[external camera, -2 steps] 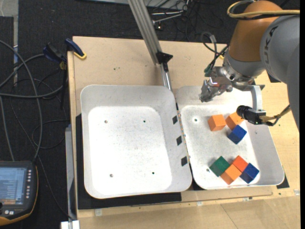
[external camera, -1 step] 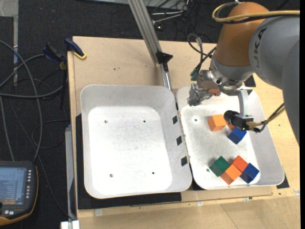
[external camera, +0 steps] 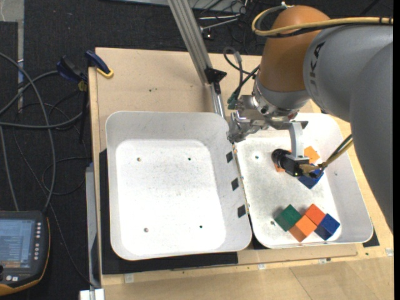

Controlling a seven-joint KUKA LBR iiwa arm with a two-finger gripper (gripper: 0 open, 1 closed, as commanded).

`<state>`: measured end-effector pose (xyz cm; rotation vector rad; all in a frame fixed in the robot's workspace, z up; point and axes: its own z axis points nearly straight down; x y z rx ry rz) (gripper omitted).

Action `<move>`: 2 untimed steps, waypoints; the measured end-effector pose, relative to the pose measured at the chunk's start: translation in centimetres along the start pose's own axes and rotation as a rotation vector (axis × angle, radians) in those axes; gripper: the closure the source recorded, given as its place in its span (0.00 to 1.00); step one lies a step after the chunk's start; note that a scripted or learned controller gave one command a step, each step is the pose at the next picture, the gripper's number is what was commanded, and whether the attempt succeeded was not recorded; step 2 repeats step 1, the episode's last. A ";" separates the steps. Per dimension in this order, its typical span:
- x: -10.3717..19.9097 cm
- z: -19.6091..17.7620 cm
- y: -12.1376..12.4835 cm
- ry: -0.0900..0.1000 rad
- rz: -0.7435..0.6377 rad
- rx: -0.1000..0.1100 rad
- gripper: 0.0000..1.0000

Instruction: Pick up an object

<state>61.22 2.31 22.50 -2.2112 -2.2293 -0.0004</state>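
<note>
Grey two-finger gripper (external camera: 237,132) above shallow white right bin's (external camera: 262,189) far-left corner, apparently empty; whether open or closed: cannot tell.

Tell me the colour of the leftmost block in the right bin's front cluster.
That block is green, clearest in the camera view.

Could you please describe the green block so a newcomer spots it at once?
Start at the right-hand shallow white bin and go to its near edge, where three small blocks cluster. The green cube is leftmost there, beside an orange cube and a blue cube.
</note>
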 end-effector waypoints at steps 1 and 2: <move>4.5 0.6 -1.5 0.000 0.001 0.002 1.00; 4.5 0.6 -1.5 0.000 0.001 0.002 1.00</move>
